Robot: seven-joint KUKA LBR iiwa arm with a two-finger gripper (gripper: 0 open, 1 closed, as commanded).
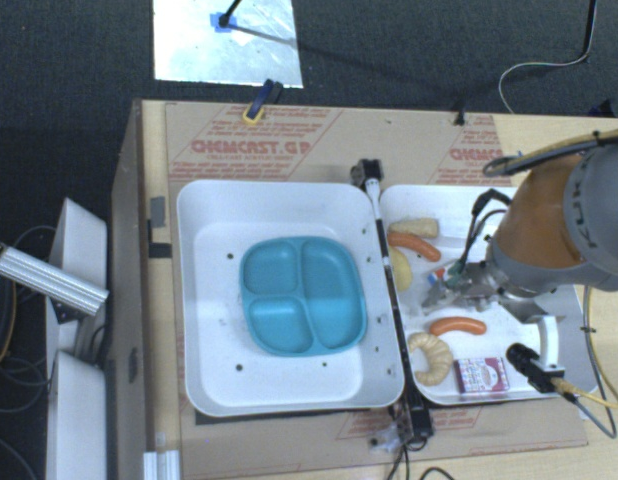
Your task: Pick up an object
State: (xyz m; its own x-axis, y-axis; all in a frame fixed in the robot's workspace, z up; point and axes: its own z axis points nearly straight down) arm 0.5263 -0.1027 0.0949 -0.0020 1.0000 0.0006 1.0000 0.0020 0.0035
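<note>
Toy food pieces lie in the right white shallow bin (429, 200); the left white bin (219, 218) bears a blue four-part plastic tray (303, 295). Grey gripper (441, 290) hangs above an orange sausage (457, 325); its fingers' state I cannot tell.

Both bins look like smooth white plastic with a soft sheen: the left bin (214, 268) and the right bin (459, 208). The blue divided tray (302, 295) in the left one is glossy plastic. The bench top (289, 143) at 12 o'clock of the bins is matt brown protective paper with red print. The arm's orange band (534, 218) looks smooth and satin, the grey casing (604, 218) matt
</note>
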